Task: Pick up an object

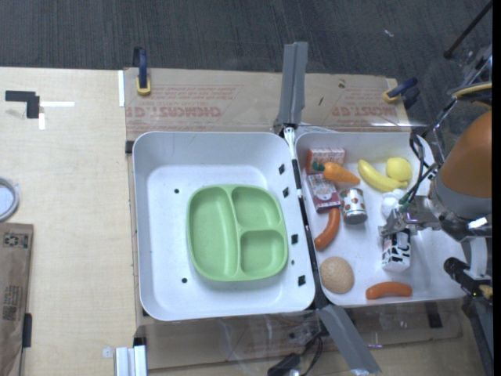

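Down in the right bin (368,276), a small black-and-white carton (397,251) stands upright toward the bin's right side, and the gripper (394,227) sits right over its top. Whether the gripper pinches the carton cannot be told from this slanted view. The grey arm (470,167), with its orange band, reaches in from the right edge.

Around the carton lie other toy foods. An orange sausage (388,290) rests just below it near the bin's front wall. A round brown bun (337,274) sits to the lower left, and a longer sausage (328,228) lies slanted above the bun. A small can (355,206) stands between that sausage and the gripper. Farther back are a banana (377,176), a lemon (398,168), a carrot (341,173) and a red box (322,192).

Next door, the left bin (156,233) holds a green divided tray (237,232), set near its middle and well apart from the carton.
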`<control>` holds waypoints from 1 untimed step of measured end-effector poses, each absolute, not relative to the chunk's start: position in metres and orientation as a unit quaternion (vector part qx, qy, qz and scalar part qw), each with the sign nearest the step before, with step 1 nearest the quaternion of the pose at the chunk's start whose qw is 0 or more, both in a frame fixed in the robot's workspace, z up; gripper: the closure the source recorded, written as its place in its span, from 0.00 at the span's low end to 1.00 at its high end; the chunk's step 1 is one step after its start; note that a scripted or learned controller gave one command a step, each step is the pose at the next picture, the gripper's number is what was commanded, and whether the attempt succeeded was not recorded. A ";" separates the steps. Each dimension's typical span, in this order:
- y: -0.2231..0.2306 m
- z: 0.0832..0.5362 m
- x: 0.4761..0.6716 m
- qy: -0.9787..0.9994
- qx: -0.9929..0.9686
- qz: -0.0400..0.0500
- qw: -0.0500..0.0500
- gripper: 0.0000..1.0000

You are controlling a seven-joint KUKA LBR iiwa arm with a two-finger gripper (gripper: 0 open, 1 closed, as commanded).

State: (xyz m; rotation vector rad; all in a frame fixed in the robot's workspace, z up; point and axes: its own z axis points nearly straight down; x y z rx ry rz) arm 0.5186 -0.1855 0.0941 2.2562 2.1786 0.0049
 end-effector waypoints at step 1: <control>-0.193 0.094 0.503 0.753 0.658 0.001 0.003 1.00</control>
